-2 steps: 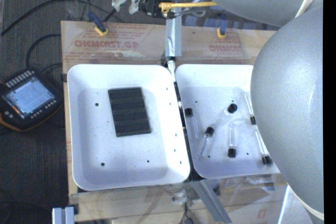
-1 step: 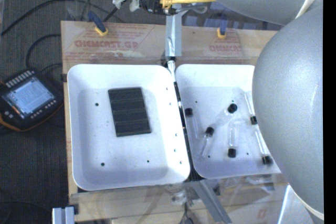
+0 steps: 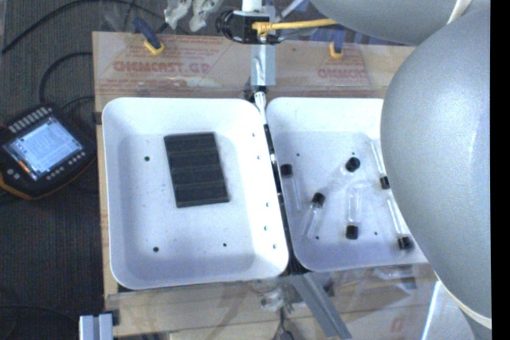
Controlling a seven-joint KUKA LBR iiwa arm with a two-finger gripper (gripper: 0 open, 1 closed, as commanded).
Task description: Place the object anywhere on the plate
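Red "CHEMCAST GP" print (image 3: 162, 66), bench top

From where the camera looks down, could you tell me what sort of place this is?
Probably a robotics lab test cell: a large grey arm over two white bins, one holding clear capped vials, and a teach pendant on the floor.

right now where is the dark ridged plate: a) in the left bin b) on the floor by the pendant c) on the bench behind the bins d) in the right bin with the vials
a: the dark ridged plate lies flat on the floor of the left bin, while the clear vials lie in the right bin.
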